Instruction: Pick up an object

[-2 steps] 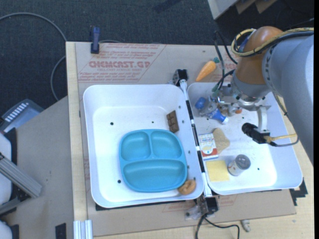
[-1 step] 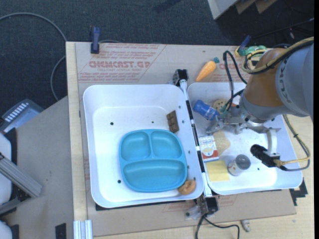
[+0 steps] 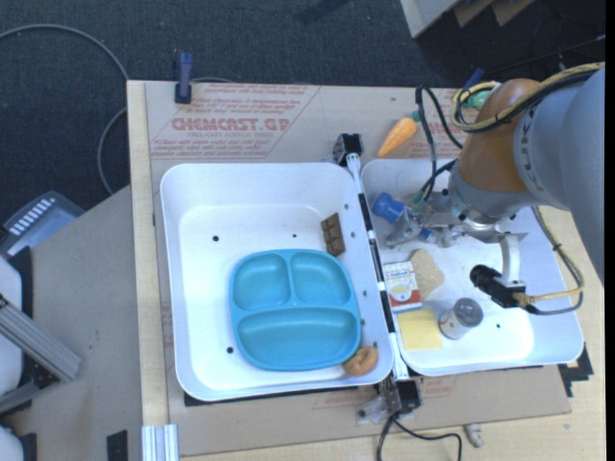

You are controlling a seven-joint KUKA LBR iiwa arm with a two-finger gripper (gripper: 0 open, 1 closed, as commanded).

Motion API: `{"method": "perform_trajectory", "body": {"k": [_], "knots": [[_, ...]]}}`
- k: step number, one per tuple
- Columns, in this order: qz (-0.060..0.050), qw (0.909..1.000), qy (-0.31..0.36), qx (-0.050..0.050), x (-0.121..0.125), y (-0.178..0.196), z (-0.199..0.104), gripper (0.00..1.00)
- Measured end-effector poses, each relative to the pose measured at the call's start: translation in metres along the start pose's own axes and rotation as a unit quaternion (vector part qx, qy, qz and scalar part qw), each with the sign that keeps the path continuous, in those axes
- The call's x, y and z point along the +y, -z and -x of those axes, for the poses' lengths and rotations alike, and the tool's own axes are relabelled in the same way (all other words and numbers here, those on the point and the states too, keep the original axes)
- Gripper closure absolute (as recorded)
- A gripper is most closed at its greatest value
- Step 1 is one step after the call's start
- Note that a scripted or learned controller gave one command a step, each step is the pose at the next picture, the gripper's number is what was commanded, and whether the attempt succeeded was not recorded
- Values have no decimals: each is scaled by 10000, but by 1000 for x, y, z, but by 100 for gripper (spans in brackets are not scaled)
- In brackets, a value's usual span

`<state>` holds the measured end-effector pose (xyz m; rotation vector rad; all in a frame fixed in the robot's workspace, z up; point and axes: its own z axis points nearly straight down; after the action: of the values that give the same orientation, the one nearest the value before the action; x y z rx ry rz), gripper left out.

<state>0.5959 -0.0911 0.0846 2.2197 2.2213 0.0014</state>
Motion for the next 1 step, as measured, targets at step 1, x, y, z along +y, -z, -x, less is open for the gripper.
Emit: {"method": "perform_trajectory", "body": {"k": [1], "knots": [[-18, 10000, -7, 5, -19, 0, 5, 0]]}}
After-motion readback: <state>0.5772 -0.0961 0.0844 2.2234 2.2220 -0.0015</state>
